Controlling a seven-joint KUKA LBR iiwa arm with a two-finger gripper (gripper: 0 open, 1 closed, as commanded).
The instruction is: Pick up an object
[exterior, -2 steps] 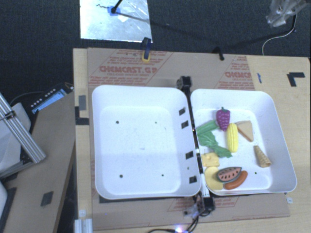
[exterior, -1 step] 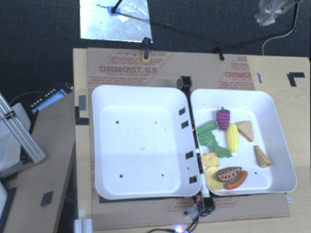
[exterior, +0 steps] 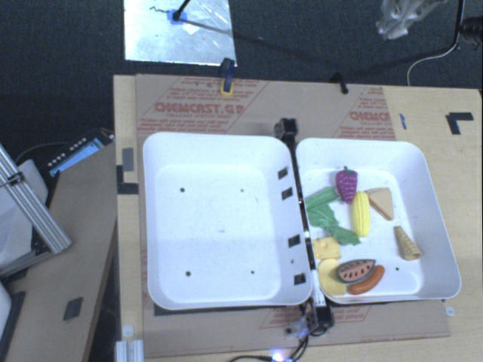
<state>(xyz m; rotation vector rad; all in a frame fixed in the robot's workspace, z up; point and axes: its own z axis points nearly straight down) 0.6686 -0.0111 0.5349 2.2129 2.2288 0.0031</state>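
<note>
Toy food — purple grapes [exterior: 346,184], corn [exterior: 361,213], a sausage [exterior: 367,280], a cone [exterior: 407,243] — lies clustered in the right bin [exterior: 432,202], beside the left bin [exterior: 162,202]. The gripper [exterior: 404,10] hangs blurred, well above the bench's far right corner.
</note>
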